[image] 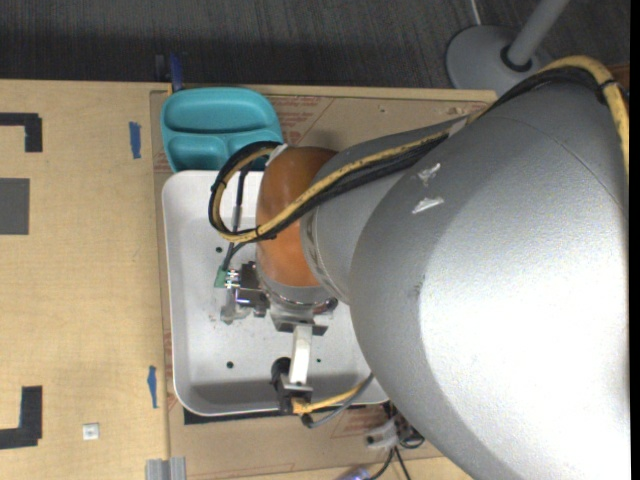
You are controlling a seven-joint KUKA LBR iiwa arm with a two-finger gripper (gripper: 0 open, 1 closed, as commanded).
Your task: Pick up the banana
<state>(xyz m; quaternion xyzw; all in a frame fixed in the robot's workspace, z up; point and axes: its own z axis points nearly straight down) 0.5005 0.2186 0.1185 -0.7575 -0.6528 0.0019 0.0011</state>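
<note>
My gripper [243, 298] hangs low over the middle of a white bin [192, 268], pointing straight down. From above I see only its metal base below the orange wrist band [285, 223]. The grey arm [470, 268] covers the bin's right part and everything further right, so whatever lies under it is hidden. The bare floor on the bin's left side carries only a few small dark specks.
A teal plastic container [220, 130] sits at the bin's far end, partly over its rim. Brown cardboard [80, 268] with black and blue tape marks stretches out to the left of the bin. A grey stand base [490, 53] is at the top right.
</note>
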